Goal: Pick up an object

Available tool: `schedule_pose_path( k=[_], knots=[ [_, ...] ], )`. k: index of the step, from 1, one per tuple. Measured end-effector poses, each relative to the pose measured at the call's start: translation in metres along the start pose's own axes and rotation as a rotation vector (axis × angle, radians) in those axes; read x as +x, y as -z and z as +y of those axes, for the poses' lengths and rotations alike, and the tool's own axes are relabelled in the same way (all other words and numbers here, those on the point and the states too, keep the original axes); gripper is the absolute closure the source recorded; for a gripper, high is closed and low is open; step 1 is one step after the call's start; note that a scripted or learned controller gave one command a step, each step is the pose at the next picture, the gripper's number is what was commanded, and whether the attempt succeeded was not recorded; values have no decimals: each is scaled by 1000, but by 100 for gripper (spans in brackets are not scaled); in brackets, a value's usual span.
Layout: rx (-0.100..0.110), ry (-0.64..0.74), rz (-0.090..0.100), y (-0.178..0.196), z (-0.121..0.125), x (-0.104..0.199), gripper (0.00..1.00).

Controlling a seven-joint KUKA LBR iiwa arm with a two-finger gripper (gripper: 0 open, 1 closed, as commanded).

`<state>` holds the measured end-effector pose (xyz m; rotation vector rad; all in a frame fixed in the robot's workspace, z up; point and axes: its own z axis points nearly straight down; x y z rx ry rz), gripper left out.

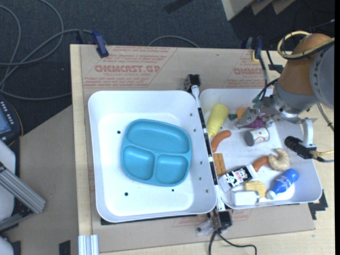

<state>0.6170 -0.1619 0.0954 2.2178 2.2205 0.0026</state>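
Observation:
My gripper (253,119) is low in the right bin (312,189), at its upper middle, reaching in from the right under the grey and orange arm (297,78). It sits right over a small purple object (259,124); whether that object is between the fingers is hidden. Just below it lies a grey and white cylinder (256,137). A yellow bottle (217,119) and an orange sausage shape (220,138) lie to its left.
Lower in the right bin are a tan croissant-like piece (279,159), a blue bottle (282,183), a black and white box (238,176), a yellow item (256,187) and a white block (244,197). The left bin (101,121) holds a blue divided plate (155,152).

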Motion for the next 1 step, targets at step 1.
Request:
schedule_pose_path(
  k=[1],
  knots=[
    [3,3,-1,-10,1,58,100]
  ],
)
